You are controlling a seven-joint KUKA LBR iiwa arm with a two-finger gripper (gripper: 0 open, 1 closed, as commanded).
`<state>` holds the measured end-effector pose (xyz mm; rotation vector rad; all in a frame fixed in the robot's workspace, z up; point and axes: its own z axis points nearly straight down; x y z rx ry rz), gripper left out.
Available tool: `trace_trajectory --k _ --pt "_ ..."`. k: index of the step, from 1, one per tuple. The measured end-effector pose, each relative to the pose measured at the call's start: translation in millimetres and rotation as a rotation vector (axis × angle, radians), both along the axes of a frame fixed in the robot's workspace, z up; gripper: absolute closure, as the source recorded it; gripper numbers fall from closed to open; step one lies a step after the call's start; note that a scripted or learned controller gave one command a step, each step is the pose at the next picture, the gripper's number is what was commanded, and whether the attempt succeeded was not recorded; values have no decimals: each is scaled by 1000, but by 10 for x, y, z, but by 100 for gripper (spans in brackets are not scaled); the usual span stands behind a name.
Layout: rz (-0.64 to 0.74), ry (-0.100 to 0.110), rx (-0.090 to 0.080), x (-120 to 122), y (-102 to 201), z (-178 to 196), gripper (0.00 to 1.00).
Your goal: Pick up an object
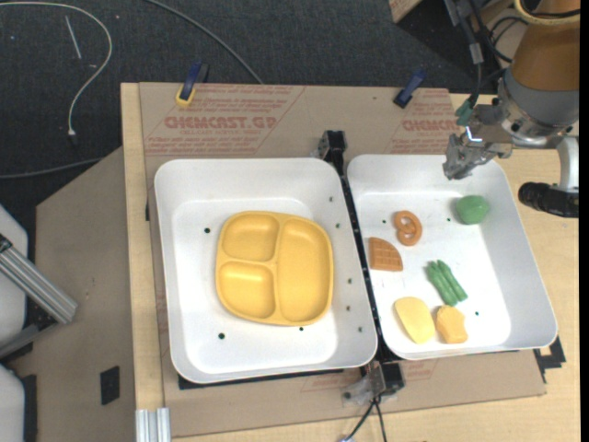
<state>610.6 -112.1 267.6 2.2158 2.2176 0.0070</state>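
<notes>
Nearest the camera, at the near edge of the right bin (529,274): two yellow pieces side by side, a pale yellow oval piece (414,319) on the left and a deeper yellow chunk (451,324) just beside it on the right. Farther in, a green bean-like piece (446,282) lies slanted, a little apart from them. Left of it, close to the bin's left wall, an orange-brown waffle wedge (386,254). Just beyond the wedge, a brown pretzel (407,227). To the far right, a round green piece (471,210), apart from the rest.

Left bin (184,247): one yellow divided plate (274,267), three compartments, flat near the centre.

Both bins sit on a cardboard sheet (276,118) over the bench, with two blue clamps (191,82) at its far edge.

Claw (460,166) is over the far right corner of the right bin, just beyond the round green piece. Nothing between its tips; whether they are wide or narrow, cannot tell from this angle. Arm (543,53) enters from the far right.
</notes>
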Motion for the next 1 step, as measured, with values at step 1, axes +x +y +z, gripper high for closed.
trace_trajectory --k 1 --pt "3 11 4 -238 472 11 100"
